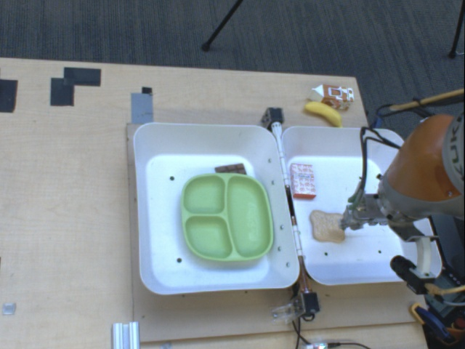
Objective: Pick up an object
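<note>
Arm: the grey arm with the orange band [429,167] reaches in from the right and bends down over the right bin [378,267], because that is where the small things lie.
Gripper: the gripper [352,218] is low in the right bin, right at the edge of the toast. I cannot tell how it is set, as it is too small and dark to make out.
Toast: the tan slice of toast [327,226] lies flat on the bin floor, close to the wall between the two bins. It looks like the thing the arm is going for, since the gripper is right beside it.
Red box: a small red and white box [302,180] lies flat further back in the same bin, apart from the toast.
Green plate: a green plate with three parts [227,217] sits in the left bin [145,195], with a small brown thing [230,169] just behind it.
Banana: a banana [322,112] and a small pack [335,93] lie on the bench [65,209] behind the bins, out of the way.
Task so far: nothing looks lifted yet.
</note>
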